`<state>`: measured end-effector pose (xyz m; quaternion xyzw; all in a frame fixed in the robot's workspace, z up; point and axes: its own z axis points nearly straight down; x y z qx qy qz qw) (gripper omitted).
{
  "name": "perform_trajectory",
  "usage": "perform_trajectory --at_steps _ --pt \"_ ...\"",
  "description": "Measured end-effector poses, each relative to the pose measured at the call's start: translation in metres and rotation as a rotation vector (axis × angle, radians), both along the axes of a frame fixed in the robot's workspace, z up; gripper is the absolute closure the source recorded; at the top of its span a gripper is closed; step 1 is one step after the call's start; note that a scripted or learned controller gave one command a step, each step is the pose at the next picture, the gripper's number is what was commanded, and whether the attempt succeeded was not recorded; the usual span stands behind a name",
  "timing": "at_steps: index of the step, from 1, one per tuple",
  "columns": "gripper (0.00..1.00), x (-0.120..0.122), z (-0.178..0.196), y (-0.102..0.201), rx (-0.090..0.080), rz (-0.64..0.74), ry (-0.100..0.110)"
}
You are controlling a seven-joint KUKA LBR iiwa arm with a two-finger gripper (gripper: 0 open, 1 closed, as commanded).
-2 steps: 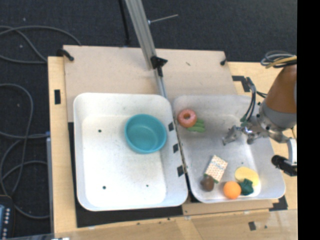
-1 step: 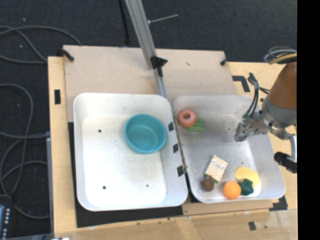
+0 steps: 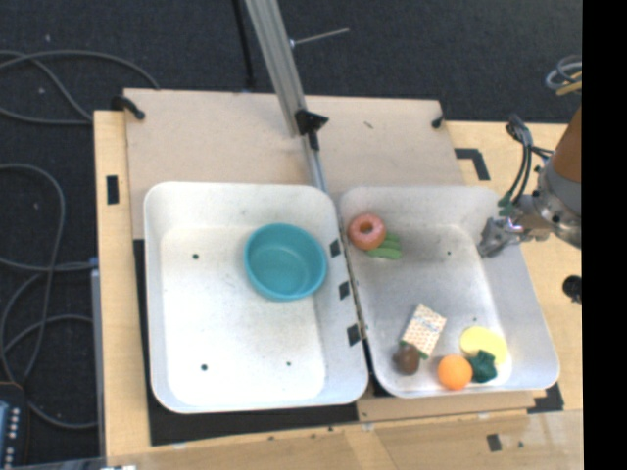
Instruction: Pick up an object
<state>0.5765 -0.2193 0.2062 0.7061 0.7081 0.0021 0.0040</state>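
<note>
Arm: the grey KUKA arm (image 3: 568, 179) reaches in from the right, its orange band cut off at the frame's edge; only the wrist end can be made out
Claw: the two-finger gripper (image 3: 493, 235) hovers over the upper right edge of the right-hand shallow white bin (image 3: 509, 292); nothing sits between its tips; whether it is released or clenched I cannot tell, as the metal blurs against the white wall
Candidates for the pick: all in the right bin; a pink ring-shaped toy donut (image 3: 366, 230) lies at the bin's upper left corner, touching a green leafy piece (image 3: 388, 250) just beside it; along the lower edge cluster a small patterned cream card-box (image 3: 423, 328), a dark brown rounded lump (image 3: 407, 360), an orange ball (image 3: 454, 372), a yellow rounded toy (image 3: 483, 342) and a dark green bit (image 3: 483, 367)
Why so placed: likely the things have slid into corners, since the bin floor dips; the claw stands well apart from every one, so the approach seems not yet committed
Left bin: the other shallow white bin (image 3: 186, 360) bears a teal plastic bowl (image 3: 284, 260) near its upper right corner, upright
Hard to read: the lower cluster is tightly packed; orange ball, yellow toy and green bit touch, and their true shapes are unclear
Risk: judged, a grasp in that crowd may nudge neighbours
</note>
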Motion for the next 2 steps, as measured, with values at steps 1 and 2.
perform_trajectory --at_steps 1,2 --pt "1.00 0.002 0.054 -0.001 0.000 0.001 0.001" --pt "1.00 -0.005 0.043 0.051 0.001 0.002 0.008"
